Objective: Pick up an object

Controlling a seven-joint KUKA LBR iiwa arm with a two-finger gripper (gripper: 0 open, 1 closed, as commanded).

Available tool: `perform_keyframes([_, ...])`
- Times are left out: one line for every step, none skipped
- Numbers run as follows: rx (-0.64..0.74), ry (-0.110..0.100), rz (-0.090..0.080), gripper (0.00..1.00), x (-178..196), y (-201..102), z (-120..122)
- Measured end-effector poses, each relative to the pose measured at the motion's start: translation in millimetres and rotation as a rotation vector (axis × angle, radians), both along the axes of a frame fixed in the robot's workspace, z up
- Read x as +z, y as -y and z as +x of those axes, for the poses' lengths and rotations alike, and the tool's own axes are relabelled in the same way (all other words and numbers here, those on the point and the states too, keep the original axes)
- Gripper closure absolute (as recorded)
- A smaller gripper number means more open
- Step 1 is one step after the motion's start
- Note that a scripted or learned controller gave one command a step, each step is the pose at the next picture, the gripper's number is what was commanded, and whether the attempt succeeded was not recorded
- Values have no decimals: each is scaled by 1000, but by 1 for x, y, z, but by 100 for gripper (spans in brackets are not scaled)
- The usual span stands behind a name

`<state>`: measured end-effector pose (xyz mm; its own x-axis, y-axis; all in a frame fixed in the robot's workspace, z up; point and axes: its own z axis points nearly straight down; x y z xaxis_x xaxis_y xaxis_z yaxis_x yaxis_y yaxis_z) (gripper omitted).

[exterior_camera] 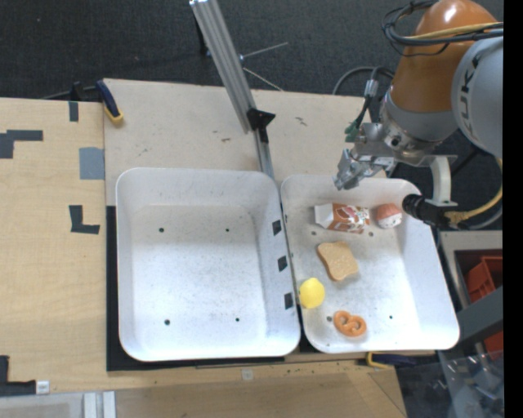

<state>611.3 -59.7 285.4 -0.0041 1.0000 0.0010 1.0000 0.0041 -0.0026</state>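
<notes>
Now the hand [353, 175] hangs at the far edge of the right bin [425, 326], holding nothing; I cannot tell if it is released or clenched. Just below it lies a red-and-white packet [343, 217]. Best to drop straight down, slowly. The arm leans in, wrist bent down.

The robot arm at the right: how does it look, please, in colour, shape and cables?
The robot arm is thick and rounded, with a light grey shell, dark lettering on its side and a glossy orange band on top. Black cables loop around it. The small metallic grey gripper has green wiring above it.
</notes>
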Motion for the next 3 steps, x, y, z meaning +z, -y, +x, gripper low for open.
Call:
perform_keyframes([0,-3,0,100,-24,-42,-24])
perform_keyframes([1,-3,0,100,-42,-90,-48])
perform_keyframes([2,-2,0,100,-40,-131,-78])
